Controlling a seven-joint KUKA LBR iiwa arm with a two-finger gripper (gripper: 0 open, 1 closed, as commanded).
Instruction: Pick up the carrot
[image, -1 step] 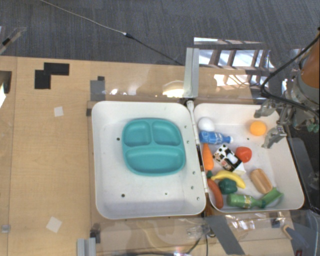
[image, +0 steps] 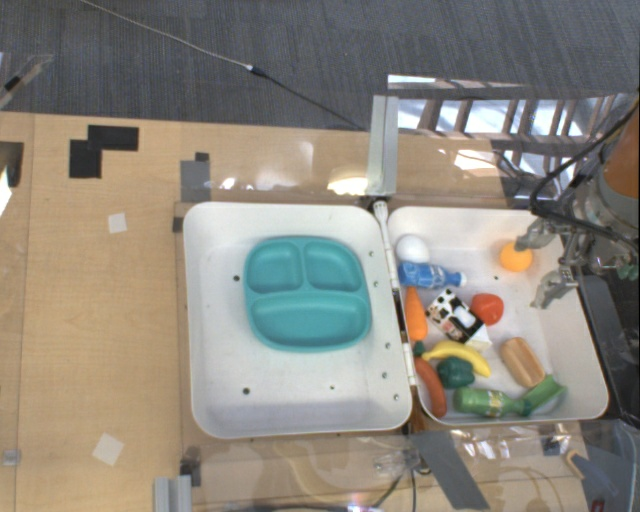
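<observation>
The carrot (image: 414, 316) lies in the right bin (image: 592, 352) against its left wall, long axis running along that wall from near edge to far; which end is the tip is hard to make out. The end effector (image: 548, 262) hangs open and empty over the bin's far right corner, beside an orange ball (image: 516, 257).

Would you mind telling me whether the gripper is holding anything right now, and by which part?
Nothing is held. The gripper hangs open over the right bin, and the carrot lies apart by the left wall.
</observation>
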